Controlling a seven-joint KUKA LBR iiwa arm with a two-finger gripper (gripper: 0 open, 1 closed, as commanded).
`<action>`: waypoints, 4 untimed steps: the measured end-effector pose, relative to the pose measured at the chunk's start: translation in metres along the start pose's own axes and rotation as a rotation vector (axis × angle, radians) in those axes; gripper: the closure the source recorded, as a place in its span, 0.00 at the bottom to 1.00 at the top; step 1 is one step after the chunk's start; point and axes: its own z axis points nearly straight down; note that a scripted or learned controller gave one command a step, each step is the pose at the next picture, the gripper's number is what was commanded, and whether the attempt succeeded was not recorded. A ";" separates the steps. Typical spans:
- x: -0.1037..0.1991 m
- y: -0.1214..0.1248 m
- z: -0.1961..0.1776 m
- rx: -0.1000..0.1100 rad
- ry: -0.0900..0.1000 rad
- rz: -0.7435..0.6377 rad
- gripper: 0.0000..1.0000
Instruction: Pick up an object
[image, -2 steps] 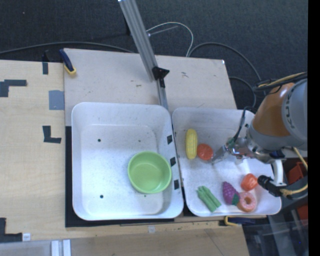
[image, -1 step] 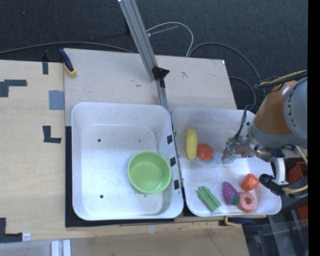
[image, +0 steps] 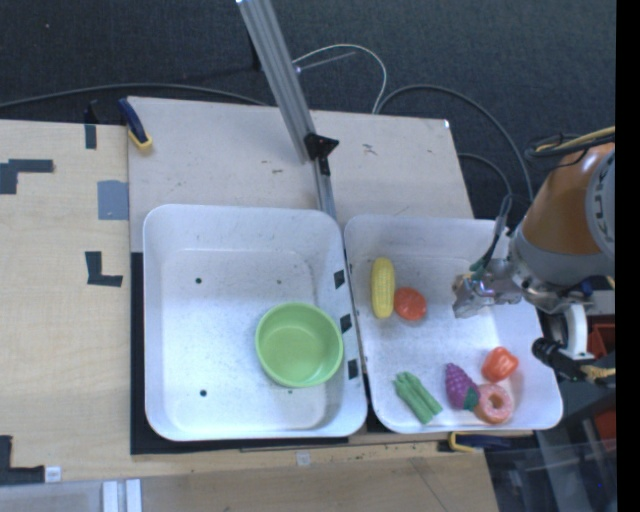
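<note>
A pale wooden bench (image: 60, 300) with a lighter board on top carries two shallow white bins side by side, over dark carpet crossed by cables; a grey metal pole (image: 285, 85) slants down to the seam between the bins. The left bin (image: 170, 235) holds one green bowl (image: 298, 344), near its front right corner. The right bin (image: 420, 240) holds six toy foods: one yellow corn cob (image: 382, 287) and one red tomato (image: 410, 304) just beside it near the middle; along the front edge, one green vegetable (image: 417, 396), one purple grape bunch (image: 458, 384), one pink doughnut (image: 494, 403) and one orange-red pepper (image: 500, 364) (these last three crowd the front right corner). The gripper (image: 476, 296) hangs over the right bin's right side, near the tomato but apart from it; nothing sits between its fingers, though their spread is too blurred to tell.
</note>
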 end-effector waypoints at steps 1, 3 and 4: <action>-0.003 0.003 -0.063 -0.003 -0.002 0.000 1.00; 0.051 0.004 -0.109 0.002 0.002 -0.005 1.00; 0.097 0.011 -0.099 0.004 0.001 -0.004 1.00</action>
